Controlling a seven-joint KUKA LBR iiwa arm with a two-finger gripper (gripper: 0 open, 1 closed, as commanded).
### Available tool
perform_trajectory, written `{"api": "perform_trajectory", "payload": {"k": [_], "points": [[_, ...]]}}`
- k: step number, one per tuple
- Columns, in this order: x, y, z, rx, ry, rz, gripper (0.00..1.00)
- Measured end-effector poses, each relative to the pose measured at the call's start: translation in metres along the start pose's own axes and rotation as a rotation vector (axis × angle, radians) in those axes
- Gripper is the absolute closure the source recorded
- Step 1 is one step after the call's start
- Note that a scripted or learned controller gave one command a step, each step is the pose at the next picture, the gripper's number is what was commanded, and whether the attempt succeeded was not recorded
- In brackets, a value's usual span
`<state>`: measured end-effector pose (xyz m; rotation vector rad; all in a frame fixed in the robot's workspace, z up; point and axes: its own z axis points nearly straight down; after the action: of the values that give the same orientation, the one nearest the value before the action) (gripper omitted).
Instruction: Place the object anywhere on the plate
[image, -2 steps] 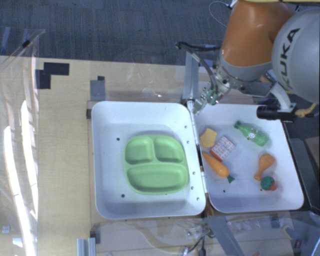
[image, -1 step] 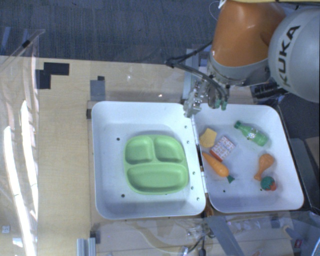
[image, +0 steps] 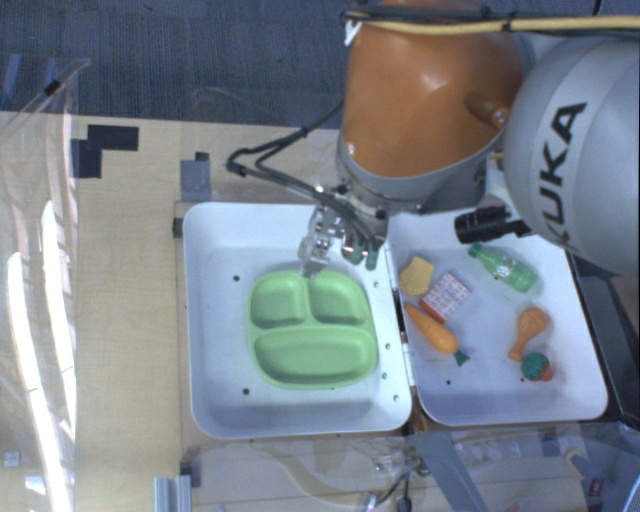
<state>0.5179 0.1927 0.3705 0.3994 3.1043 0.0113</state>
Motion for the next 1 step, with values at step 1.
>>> {"api": "perform_trajectory", "payload": {"k": [1], "points": [[0.0398, 0.0249, 0.1141, 0.007, 0.006, 0.440, 1.00]]}}
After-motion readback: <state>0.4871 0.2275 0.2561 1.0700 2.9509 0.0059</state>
